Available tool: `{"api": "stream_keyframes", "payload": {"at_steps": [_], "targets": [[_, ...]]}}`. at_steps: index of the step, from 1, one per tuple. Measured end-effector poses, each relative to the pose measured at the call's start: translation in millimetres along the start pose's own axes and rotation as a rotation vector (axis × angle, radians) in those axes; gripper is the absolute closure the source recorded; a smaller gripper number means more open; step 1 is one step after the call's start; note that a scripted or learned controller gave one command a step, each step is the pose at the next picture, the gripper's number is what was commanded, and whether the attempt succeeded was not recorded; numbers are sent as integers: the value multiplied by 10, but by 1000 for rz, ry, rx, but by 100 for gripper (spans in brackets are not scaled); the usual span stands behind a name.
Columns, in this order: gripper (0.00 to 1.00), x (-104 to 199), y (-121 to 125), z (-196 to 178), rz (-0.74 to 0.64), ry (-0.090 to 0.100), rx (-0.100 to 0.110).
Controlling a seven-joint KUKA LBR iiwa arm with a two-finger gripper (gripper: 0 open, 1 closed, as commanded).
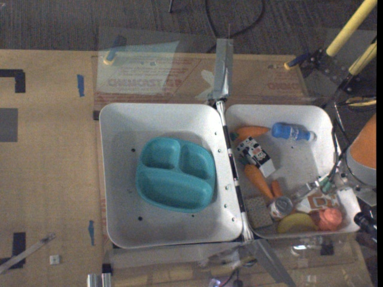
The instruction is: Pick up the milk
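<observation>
In the left bin (114, 160) a teal divided plate (176, 173) lies alone. In the right bin (326, 121) the milk carton (255, 155) lies near the left wall, between two carrots (258, 181), with a blue bottle (291, 132) farther right at the far side. The arm (365, 154) reaches in at the right edge; whether its jaws are parted I cannot tell.
</observation>
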State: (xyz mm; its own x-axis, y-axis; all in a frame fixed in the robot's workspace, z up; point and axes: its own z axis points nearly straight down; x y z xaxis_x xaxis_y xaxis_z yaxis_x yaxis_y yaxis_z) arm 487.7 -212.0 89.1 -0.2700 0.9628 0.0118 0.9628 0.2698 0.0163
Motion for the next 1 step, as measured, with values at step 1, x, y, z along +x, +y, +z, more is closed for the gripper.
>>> {"api": "stream_keyframes", "payload": {"at_steps": [1], "targets": [[100, 121, 98, -116, -16, 16, -10]]}}
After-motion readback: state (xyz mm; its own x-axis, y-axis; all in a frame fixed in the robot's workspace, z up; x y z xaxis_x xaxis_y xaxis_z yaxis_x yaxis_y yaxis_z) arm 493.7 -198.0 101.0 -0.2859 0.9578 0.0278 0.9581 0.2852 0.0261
